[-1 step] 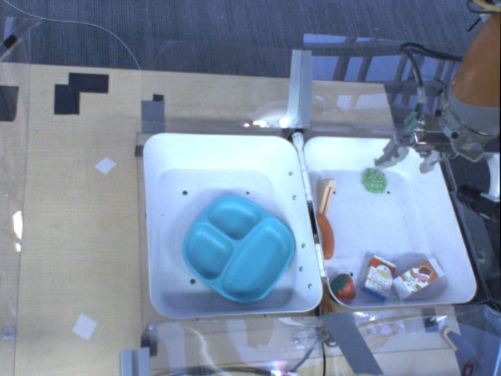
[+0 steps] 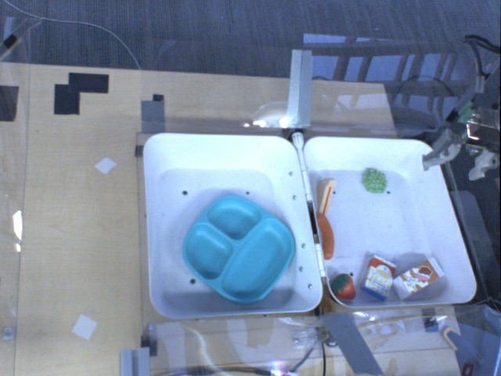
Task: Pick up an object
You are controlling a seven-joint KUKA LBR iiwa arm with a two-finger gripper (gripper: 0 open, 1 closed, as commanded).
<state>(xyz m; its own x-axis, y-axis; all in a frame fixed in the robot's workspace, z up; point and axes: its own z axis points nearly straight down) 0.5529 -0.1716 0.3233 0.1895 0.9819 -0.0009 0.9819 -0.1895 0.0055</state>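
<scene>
So, in the camera view, two shallow white bins are seen side by side on a wooden bench. In the left bin (image 2: 160, 210) a blue divided plate (image 2: 239, 247) is laid flat, a bit right of centre and toward the near edge.

The right bin (image 2: 462, 276) is where the small stuff is kept. A green bumpy ball-like toy (image 2: 375, 180) is sat near the far side. An orange carrot-like piece (image 2: 326, 227) is laid along the left wall. A red and green fruit toy (image 2: 341, 286) is tucked into the near left corner, and just beside it two little printed cartons (image 2: 380, 276) (image 2: 417, 277) are lined up along the near wall.

The gripper (image 2: 445, 149) is spotted at the right bin's far right corner, above the rim, well apart from every object. Nothing is seen between its tips, and whether it's spread or pressed together can't be told.
</scene>
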